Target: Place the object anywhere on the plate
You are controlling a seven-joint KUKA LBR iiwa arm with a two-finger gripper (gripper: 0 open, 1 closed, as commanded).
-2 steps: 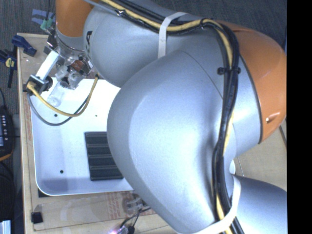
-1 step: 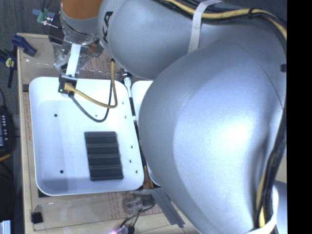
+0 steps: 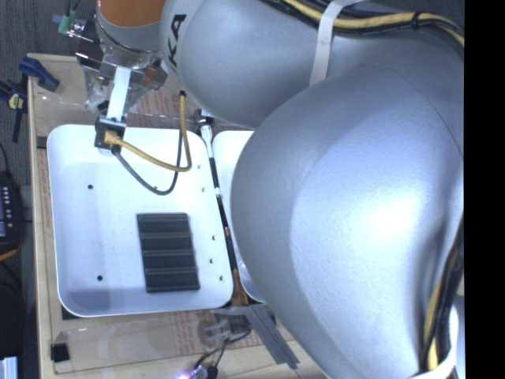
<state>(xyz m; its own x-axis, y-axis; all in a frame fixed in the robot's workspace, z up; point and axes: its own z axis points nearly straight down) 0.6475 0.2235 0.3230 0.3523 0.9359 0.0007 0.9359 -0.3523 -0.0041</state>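
Note:
A dark grey ribbed rectangular plate (image 3: 167, 251) lies flat in the left white bin (image 3: 79, 212), in its near half and slightly right of centre. My gripper (image 3: 122, 65) hangs below the orange wrist band, over the far left corner of that bin and well behind the plate. The wrist and its fittings cover what is under the gripper.
The grey arm stretches across from the right and covers nearly all of the right bin (image 3: 229, 144). A thin dark divider (image 3: 221, 204) runs between the two bins. Blue clamps (image 3: 35, 73) sit on the bench at the far left.

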